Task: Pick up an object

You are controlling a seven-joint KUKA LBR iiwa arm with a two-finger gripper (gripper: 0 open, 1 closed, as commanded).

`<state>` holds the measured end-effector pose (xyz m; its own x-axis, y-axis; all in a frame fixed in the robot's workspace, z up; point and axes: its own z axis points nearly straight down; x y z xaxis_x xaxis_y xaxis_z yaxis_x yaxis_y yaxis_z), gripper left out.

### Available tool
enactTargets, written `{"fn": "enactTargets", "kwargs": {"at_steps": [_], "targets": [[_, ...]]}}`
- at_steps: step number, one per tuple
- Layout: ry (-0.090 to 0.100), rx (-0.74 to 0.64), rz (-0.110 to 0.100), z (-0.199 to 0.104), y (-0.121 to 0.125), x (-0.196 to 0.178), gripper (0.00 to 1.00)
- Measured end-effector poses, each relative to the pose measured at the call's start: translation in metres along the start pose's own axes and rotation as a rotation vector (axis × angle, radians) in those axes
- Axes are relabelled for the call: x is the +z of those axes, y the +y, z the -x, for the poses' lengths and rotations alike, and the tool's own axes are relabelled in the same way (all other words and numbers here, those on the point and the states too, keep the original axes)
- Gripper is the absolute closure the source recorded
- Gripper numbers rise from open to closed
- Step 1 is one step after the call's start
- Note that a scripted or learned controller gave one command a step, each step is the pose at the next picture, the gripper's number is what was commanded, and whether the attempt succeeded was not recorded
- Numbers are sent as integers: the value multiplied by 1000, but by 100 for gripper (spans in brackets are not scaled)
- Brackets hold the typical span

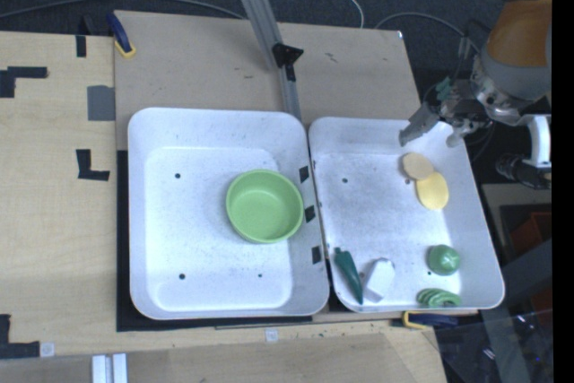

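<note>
My gripper [437, 129] hangs over the far right corner of the right bin [359, 148], its two grey fingers spread apart with nothing between them. Just below it in the right bin lie a tan flat piece [417, 166] and a yellow rounded piece [434, 191], touching each other. Farther toward the near edge sit a green ball-like item [443, 259], a green ridged item [439, 298], a white block [380, 276] and a dark green long piece [348, 275]. A green bowl [264, 206] rests upright in the left bin [161, 193].
A grey metal pole [260, 9] slants down from the top to the bins' shared far edge. The arm's orange band [518, 36] is at the upper right. White cables loop across the dark floor behind the bench.
</note>
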<state>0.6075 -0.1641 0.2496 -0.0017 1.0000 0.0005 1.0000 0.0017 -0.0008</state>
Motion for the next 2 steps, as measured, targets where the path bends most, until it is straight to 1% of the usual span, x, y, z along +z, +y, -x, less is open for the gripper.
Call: {"fn": "enactTargets", "kwargs": {"at_steps": [1, 2], "targets": [[0, 0, 0, 0, 0, 0, 0], [0, 0, -8, -1, 0, 65, 0]]}}
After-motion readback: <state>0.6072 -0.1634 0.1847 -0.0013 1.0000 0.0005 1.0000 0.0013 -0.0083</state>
